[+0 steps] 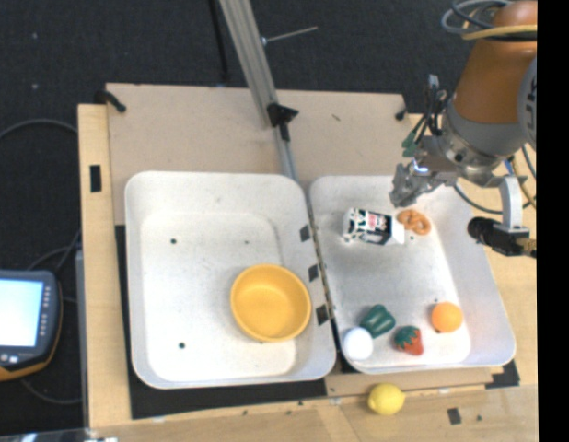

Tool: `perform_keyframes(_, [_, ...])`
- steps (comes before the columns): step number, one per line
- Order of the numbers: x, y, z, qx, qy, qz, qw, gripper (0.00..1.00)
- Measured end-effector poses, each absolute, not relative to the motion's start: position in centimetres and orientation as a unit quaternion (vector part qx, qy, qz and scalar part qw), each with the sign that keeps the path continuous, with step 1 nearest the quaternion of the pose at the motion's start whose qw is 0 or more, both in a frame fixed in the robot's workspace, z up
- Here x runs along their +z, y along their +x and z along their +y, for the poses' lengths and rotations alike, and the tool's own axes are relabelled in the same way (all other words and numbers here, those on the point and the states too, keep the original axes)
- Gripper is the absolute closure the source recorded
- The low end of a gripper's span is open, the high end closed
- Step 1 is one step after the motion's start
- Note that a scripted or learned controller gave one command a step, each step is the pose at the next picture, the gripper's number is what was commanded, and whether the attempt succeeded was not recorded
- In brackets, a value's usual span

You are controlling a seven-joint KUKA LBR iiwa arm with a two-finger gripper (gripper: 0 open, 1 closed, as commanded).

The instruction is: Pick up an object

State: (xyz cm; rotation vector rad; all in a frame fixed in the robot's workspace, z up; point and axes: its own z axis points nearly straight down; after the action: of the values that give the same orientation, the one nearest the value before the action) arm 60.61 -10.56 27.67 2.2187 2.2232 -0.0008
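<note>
The right bin [469,274] holds a black-and-white carton [369,226] lying on its side, an orange pretzel-like piece [413,221], a green object [377,319], a white ball [358,344], a strawberry [409,340] and an orange [446,317]. My gripper [406,190] hangs over the bin's far part, just above the pretzel piece and to the right of the carton. Nothing shows between its fingers.
A yellow bowl [270,302] sits in the left bin [174,247]. A lemon [386,399] lies on the bench in front of the right bin. A slanted metal post [257,63] rises behind the bins. A screen [17,316] stands at the far left.
</note>
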Motion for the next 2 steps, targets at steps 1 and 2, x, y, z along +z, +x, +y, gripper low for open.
perform_keyframes(1, [28.0, 62.3, -5.5, 0.0007, 0.705, 0.709, 0.001, 1.00])
perform_keyframes(2, [27.1, 62.3, -1.1, -0.0005, 0.707, 0.708, 0.000, 1.00])
